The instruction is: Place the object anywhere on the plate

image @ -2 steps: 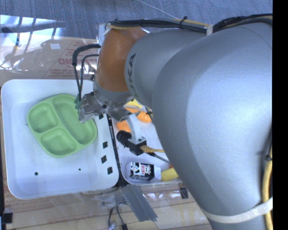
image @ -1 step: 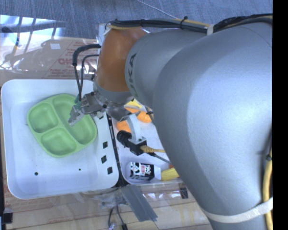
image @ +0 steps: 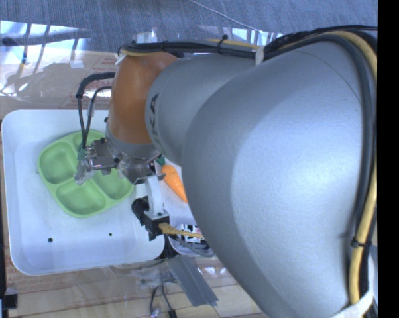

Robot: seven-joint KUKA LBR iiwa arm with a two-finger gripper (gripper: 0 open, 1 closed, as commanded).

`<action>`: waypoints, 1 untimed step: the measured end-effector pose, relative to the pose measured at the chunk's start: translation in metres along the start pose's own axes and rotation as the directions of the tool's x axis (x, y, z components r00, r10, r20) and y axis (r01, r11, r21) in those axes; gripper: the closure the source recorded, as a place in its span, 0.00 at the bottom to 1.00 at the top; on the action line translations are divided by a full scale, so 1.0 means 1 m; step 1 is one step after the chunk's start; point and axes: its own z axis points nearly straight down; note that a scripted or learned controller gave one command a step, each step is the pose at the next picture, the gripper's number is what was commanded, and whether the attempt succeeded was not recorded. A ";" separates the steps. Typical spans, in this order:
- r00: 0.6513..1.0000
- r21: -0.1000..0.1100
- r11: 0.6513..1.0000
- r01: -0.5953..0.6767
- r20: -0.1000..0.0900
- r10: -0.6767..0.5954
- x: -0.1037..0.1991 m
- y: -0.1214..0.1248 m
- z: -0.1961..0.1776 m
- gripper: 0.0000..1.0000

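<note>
The grey arm (image: 272,171) crosses most of the camera view from the right, its orange band (image: 130,101) sitting just above the wrist, and the gripper (image: 87,167) hangs at the arm's far left end, over the green plate (image: 67,184). The plate is a divided one with several shallow compartments, and it lies in the left white bin (image: 27,244), directly beneath and just to the left of the gripper. The gripper's metal parts overlap the plate's middle, near where the compartment ridges meet, but the wrist and its cables (image: 87,111) cover the tips, so I cannot tell whether the tool is apart or together, nor whether anything sits in it. An orange object (image: 175,181), shaped like a carrot, shows to the right of the gripper, just beyond the plate's right edge, partly hidden under the arm; whether it touches the plate cannot be made out. Below and to the right of the gripper, a black fitting (image: 146,214) with a yellow cable end juts from the arm.
</note>
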 end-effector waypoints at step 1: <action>1.000 0.002 1.000 0.010 0.001 -0.010 0.001 0.000 -0.010 1.00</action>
